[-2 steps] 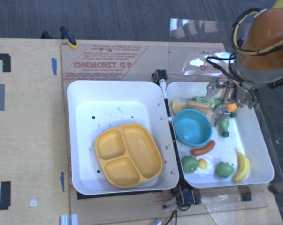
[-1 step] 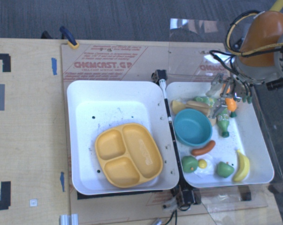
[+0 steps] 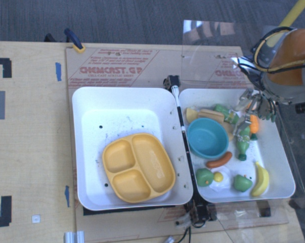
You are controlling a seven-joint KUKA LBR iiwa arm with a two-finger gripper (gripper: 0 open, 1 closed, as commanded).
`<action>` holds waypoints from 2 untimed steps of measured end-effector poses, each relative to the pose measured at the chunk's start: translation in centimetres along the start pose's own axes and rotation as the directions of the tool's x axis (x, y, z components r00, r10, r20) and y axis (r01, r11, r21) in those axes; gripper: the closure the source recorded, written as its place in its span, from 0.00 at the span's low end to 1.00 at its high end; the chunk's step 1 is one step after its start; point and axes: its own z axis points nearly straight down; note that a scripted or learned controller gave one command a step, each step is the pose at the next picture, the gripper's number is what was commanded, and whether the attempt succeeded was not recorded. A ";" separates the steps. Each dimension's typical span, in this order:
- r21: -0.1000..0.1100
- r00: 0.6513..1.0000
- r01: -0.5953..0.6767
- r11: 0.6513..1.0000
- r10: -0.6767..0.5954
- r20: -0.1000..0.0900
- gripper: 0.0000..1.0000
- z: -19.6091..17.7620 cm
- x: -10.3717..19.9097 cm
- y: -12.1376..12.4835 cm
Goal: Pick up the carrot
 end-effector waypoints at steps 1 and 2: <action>0.002 1.000 0.004 1.000 -0.004 0.017 1.00 -1.3 -0.4 0.1; 0.007 0.987 -0.157 0.988 0.157 -0.012 1.00 -4.5 11.1 -1.9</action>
